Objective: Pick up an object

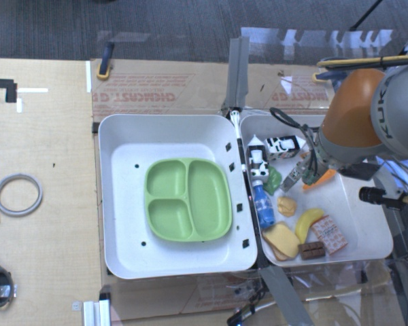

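Plywood bench [41,114], grey carpet [190,12] behind, two white bins [115,182], claw [294,179] state unclear.

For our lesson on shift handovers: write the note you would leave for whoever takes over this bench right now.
Claw: low in the right bin, near its upper middle; whether it is open or shut cannot be told, and nothing is seen held.
Right bin: blue bottle, banana, sandwich, chocolate bar, pink packet.
Left bin: green divided plate.
Done: no object lifted.
Left: grasp one object and raise it.
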`<state>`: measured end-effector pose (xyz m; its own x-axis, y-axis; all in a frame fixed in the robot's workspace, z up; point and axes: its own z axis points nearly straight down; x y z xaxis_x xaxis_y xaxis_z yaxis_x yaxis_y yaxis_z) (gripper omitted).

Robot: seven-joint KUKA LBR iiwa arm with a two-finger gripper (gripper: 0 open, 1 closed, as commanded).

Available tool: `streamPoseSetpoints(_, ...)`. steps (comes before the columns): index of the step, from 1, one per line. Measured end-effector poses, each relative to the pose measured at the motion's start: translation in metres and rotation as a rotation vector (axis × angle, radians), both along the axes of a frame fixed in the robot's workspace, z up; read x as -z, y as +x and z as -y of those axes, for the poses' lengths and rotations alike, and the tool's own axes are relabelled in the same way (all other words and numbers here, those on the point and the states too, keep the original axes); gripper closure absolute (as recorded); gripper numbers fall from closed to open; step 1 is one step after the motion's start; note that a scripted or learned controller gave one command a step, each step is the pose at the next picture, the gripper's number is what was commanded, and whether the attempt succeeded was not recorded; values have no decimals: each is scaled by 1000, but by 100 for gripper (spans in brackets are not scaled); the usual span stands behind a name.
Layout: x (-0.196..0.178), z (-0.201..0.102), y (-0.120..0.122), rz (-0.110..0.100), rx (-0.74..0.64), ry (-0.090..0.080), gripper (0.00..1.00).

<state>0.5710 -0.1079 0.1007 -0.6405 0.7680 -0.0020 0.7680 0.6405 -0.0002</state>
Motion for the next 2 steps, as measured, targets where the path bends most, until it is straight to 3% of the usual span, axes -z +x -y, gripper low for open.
streamPoseSetpoints(2,9,-9,46,-1,1005,-1,100)
